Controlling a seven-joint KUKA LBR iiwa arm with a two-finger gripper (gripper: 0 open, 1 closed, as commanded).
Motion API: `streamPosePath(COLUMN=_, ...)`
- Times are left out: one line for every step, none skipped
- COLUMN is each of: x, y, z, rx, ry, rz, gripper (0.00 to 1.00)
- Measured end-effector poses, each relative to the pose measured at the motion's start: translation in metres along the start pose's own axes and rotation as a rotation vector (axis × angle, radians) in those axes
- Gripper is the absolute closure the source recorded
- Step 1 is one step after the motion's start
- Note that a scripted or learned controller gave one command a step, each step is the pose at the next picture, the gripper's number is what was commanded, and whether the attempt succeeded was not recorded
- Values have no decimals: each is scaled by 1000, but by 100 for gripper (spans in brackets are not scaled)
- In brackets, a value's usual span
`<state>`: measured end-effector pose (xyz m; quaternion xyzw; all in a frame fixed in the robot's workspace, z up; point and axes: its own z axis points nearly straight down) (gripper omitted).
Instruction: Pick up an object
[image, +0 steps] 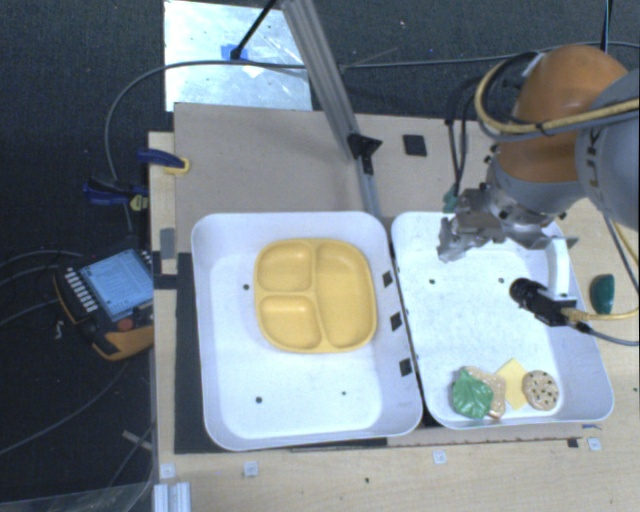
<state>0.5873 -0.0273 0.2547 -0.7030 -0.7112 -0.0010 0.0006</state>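
Note:
The gripper (452, 243) hangs over the back left part of the right bin (440, 330), coming off the grey and orange arm at the upper right. Nothing shows between or under it. Along the right bin's front edge lie a green leafy toy (472, 394), a yellow cheese-like wedge (513, 380) and a round speckled cookie (541, 389), all well in front of the gripper. A yellow divided plate (314, 296) rests in the left bin (230, 390).
A black cylindrical part with a yellow cable (535, 298) sticks out over the right bin's right side. A slanted metal pole (335, 90) rises behind the bins. A handheld pendant (105, 295) and cables lie off the bench at the left.

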Motion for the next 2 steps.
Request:
streamPosePath(x=54, y=-2, z=16, rx=0, ry=-1, rz=1, gripper=100)
streamPosePath(x=107, y=-6, z=10, rx=-1, ry=0, rz=1, gripper=100)
